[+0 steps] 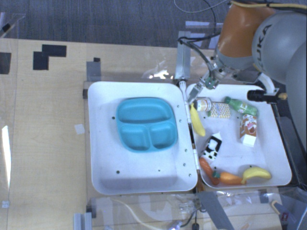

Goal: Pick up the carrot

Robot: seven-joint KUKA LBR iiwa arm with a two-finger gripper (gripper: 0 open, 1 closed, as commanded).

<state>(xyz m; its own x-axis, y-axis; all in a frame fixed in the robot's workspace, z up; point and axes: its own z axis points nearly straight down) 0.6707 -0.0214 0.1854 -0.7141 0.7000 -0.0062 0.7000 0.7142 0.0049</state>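
The carrot (229, 178) is lying at the right bin's near edge, well below the pincer (209, 84), touching a banana (255, 174) on its right and a red vegetable (207, 168) on its left. A black-and-white box (212, 147) is sitting between. Nearer the pincer, a second banana (196, 120), a jar (213, 108) and a green bottle (241, 106) are crowding beneath it. The arm is reaching in from the right, wrist angling downward; whether the pincer is clenched or released, I cannot tell.

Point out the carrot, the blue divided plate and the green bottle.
carrot (229, 178): camera view, middle of its orange body.
blue divided plate (123, 110): camera view, its upper left rim.
green bottle (242, 107): camera view, middle of its body.
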